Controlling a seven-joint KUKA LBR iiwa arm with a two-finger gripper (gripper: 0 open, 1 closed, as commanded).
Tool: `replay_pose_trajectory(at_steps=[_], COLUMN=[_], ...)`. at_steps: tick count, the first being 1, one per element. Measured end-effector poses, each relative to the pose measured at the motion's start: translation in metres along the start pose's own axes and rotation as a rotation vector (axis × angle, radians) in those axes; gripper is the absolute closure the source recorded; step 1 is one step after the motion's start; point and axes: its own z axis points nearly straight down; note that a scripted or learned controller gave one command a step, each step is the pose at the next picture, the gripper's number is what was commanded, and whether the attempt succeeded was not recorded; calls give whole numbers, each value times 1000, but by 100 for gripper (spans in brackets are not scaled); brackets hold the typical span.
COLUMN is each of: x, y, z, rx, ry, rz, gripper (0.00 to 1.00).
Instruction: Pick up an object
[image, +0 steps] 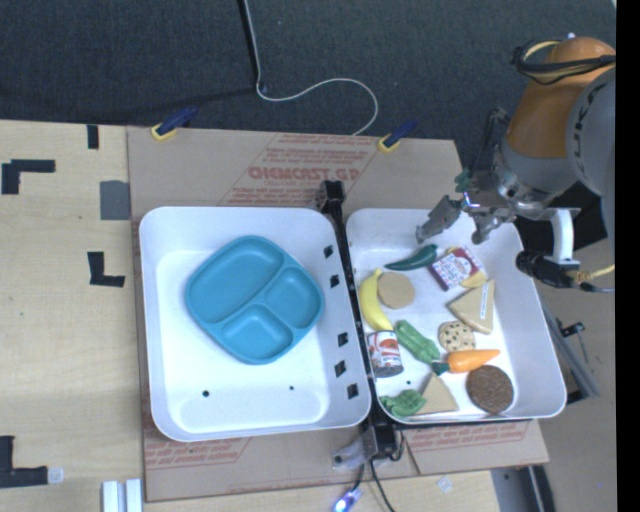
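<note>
At the frame's upper right the tool (462, 223) hangs with fingers spread and nothing between them over the right bin (545, 330), the dark green pepper (412, 259) just below-left of it.

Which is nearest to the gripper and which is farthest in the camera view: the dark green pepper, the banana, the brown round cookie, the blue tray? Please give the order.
From the gripper, at the right bin's far edge:
1. Dark green pepper, just below-left of the gripper.
2. Banana, by the right bin's left wall.
3. Brown round cookie, at the right bin's near corner.
4. Blue tray, in the left bin.
</note>
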Motion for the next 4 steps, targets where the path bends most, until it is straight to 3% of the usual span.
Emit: replay_pose_trajectory(at_steps=[2, 3, 4], x=[91, 149, 184], y=[-114, -99, -128], z=[0, 30, -151], rx=[5, 4, -15], ry=[1, 1, 3], rz=[-1, -4, -6], gripper=[0, 0, 0])
